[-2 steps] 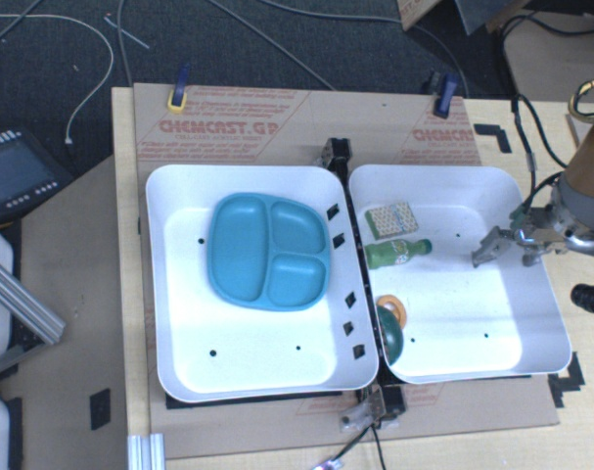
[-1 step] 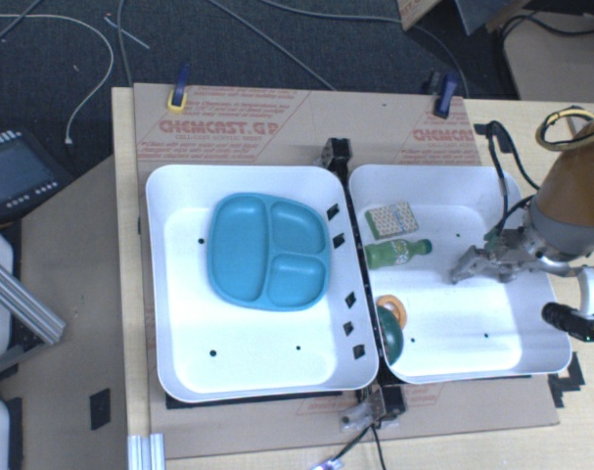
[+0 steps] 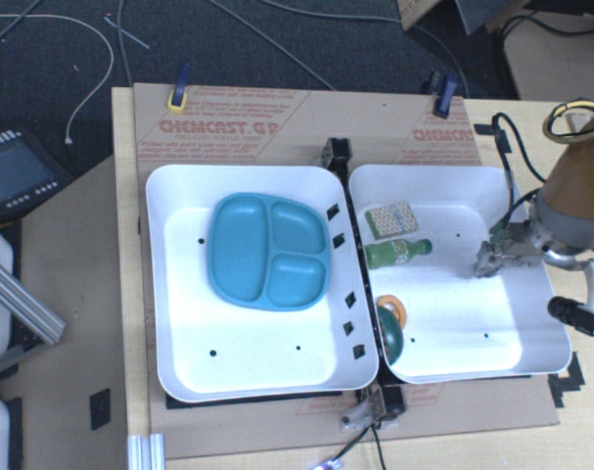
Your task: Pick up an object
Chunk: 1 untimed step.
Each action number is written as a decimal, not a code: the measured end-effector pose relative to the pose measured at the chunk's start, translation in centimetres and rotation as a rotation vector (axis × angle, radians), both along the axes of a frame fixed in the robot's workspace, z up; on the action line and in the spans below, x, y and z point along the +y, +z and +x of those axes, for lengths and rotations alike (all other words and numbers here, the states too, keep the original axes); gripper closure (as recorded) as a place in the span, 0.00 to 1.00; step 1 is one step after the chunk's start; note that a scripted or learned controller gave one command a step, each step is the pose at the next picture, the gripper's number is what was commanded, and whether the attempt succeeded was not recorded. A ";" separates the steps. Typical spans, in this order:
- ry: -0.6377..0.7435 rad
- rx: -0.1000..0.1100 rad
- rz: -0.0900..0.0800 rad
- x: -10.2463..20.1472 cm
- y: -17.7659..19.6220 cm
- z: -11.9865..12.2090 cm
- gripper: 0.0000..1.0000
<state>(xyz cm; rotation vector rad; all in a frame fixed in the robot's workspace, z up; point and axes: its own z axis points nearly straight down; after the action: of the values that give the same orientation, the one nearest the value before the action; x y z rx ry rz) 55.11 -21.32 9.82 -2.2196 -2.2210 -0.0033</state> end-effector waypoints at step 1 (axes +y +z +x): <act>-0.001 -0.005 -0.005 -1.0 4.9 0.0 1.00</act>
<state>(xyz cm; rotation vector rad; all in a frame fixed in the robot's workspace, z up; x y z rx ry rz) 55.09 -22.27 14.71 -2.2257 -2.2244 -0.0032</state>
